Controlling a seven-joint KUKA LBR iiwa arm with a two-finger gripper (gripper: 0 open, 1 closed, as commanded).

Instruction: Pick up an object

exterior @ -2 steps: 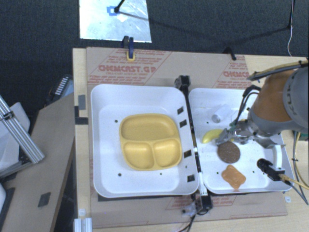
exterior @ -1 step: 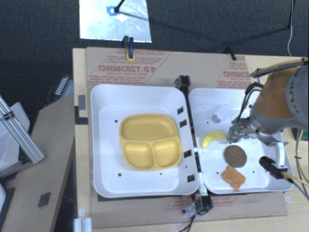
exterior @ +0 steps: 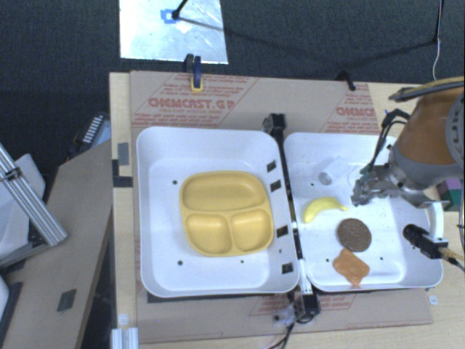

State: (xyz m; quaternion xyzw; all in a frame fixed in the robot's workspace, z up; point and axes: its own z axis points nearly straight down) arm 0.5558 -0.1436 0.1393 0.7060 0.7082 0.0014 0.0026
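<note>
The right bin (exterior: 341,145) holds a yellow banana (exterior: 322,208), a round brown cookie (exterior: 354,234) and an orange flat piece (exterior: 352,267) near its front wall. A small pale translucent object (exterior: 325,175) lies further back. My gripper (exterior: 362,193) hangs low over the bin floor, just right of the banana and just behind the cookie. Nothing shows held in it.
The left bin (exterior: 160,151) contains a yellow divided plate (exterior: 225,212). A black divider with clips (exterior: 285,195) runs between the bins. The grey and orange arm (exterior: 429,140) covers the right bin's far right side.
</note>
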